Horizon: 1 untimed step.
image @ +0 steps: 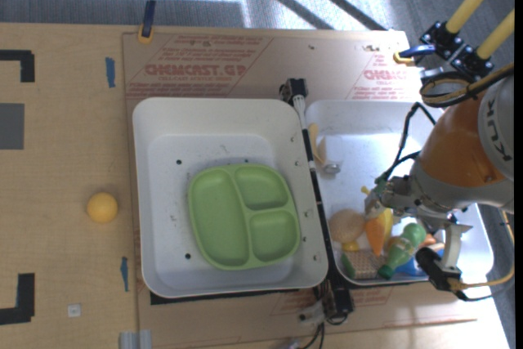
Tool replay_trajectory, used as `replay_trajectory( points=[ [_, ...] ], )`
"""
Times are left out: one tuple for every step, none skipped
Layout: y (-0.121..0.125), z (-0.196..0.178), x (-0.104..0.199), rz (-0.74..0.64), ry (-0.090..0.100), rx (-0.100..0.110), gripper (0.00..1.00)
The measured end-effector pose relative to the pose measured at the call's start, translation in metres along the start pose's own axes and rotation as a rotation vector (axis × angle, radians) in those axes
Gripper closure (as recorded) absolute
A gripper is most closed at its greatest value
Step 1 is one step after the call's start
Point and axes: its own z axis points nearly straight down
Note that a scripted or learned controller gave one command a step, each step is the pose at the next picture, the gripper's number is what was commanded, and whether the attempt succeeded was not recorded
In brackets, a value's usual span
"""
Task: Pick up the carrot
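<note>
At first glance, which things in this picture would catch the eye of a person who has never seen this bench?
The grey arm with its orange band stands out at the right, bent low over the right bin, where small toy foods, the carrot among them, are heaped near the front edge. In the left bin lies a green divided plate. A yellow ball sits alone on the bench at the far left.

Green tray (pixel 243 215) in white bin (pixel 155 176); orange carrot (pixel 376 231); yellow ball (pixel 103 208); orange-banded grey arm (pixel 458 151).

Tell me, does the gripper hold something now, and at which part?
It cannot be told: the gripper sits over the carrot in the right bin.
</note>
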Motion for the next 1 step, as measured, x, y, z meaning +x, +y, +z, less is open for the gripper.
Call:
replay_trajectory(
  points=[
    [0.0113, -0.1308, 0.1170, -0.114, 0.008, 0.019, 1.00]
  ],
)
